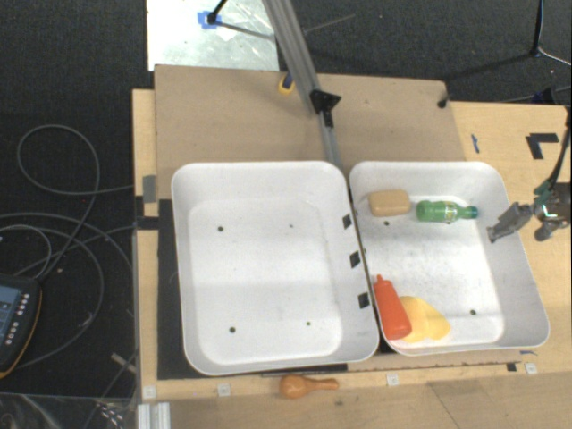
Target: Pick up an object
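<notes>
The right bin holds four things. A tan block lies near its back left corner, with a green bottle lying on its side just to the right. At the front left an orange-red bottle lies beside a yellow object, the two touching. My gripper hangs over the right rim of this bin, to the right of the green bottle and apart from it. Its fingers are spread open with nothing between them.
The left bin sits next to the right one, with black clips along the shared edge. A small orange object lies on the bench in front of the bins. A grey pole slants in from the back.
</notes>
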`<action>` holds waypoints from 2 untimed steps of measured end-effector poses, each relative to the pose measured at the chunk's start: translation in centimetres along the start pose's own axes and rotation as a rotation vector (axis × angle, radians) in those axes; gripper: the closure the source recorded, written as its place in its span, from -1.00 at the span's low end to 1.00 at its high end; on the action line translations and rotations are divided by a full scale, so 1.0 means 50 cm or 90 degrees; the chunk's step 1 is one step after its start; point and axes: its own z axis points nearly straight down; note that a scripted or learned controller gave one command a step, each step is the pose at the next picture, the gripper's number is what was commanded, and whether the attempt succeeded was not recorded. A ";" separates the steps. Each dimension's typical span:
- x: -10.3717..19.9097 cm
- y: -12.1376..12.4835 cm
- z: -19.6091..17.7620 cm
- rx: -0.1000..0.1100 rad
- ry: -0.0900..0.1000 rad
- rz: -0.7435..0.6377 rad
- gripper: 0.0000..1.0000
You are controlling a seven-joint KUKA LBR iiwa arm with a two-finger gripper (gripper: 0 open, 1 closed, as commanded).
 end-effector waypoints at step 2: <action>-0.017 0.002 0.090 0.001 0.000 0.003 -1.00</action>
